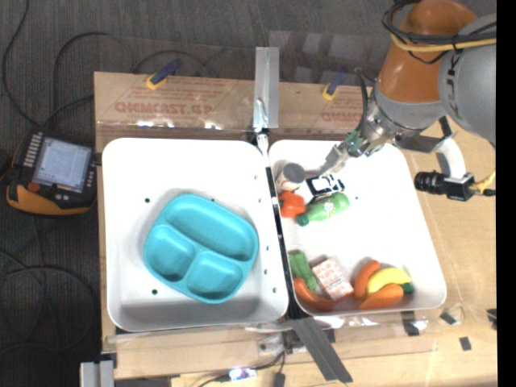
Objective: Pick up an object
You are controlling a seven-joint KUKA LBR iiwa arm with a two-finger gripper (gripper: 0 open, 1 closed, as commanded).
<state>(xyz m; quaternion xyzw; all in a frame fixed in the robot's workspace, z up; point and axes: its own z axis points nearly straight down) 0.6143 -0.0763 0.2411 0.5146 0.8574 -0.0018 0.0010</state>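
The gripper (332, 161) hangs over the right bin (403, 216), and I cannot tell how its jaws stand. It looks like it is lining up to grab; the green toy (326, 207) lies at about six o'clock from it, just beside an orange toy (290, 202). Next it should drop straight down and pinch one toy.

I see two white bins side by side on the bench. In the left bin (129, 297) lies a turquoise divided plate (201, 247), a little tilted. The arm (427, 55) reaches in from the right, and its gripper (321, 182) hangs over the far part of the right bin (403, 216), just above a green vegetable toy (326, 208). Beside that toy, to the left, is an orange piece (290, 204). At the near edge of the right bin I see a small patterned box (332, 277), a banana (389, 278) and an orange carrot-like toy (379, 294). A handheld control pad (55, 172) lies on the floor at far left.
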